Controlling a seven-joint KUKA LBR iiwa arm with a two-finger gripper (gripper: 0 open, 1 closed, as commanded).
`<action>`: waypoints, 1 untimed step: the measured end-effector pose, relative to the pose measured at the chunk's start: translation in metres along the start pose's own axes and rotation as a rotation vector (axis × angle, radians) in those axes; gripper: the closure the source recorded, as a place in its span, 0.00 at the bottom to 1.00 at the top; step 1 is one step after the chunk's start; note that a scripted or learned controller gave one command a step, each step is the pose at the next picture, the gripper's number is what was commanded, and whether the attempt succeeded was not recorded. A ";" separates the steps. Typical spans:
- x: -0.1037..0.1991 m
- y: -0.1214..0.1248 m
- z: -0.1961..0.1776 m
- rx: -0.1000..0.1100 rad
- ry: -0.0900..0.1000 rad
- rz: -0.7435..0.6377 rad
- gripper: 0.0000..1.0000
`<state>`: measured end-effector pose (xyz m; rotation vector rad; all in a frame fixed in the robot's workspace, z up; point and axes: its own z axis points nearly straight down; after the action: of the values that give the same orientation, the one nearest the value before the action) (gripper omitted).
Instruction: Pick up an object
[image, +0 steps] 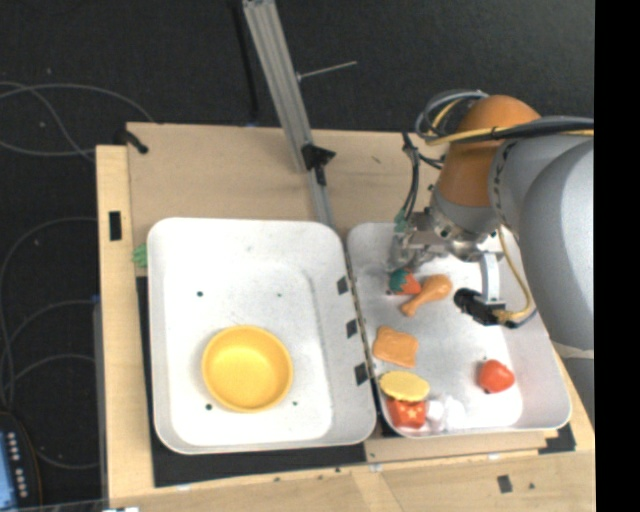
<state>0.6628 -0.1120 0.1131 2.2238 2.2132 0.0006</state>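
**Tool low in right bin's far corner, grip unreadable**

Tucked with the tool (405, 262) into the far corner of the right bin (535, 395), close to the far rim and to the divide with the left bin (200, 270). Cannot tell how far open, nor whether anything is gripped. Little room on those two sides. Open white floor to the view's right of the tool and on toward the near rim.

Right under the tool: one small orange-and-teal piece (400, 283), contact unclear. Just beside that, toward the view's right: one tan drumstick (430, 292), lying at a slant. Nearer the front rim from the tool: one toast (395, 347), hard by the divide wall. Past it, packed in the near corner: one yellow disc (404, 384) on one red piece (407, 412), with white bits (447, 412) alongside, number unclear. Well apart, near and to the view's right: one tomato (495, 376), bare floor all round.

Far across the divide from the tool: one bowl (247, 368), yellow, toward the left bin's front rim, wide bare floor elsewhere. Two bins in all, side by side on the worktop (220, 170).
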 end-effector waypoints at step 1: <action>-0.004 0.006 -0.046 -0.003 0.002 0.000 1.00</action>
<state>0.6689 -0.1162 0.1588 2.2232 2.2129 0.0063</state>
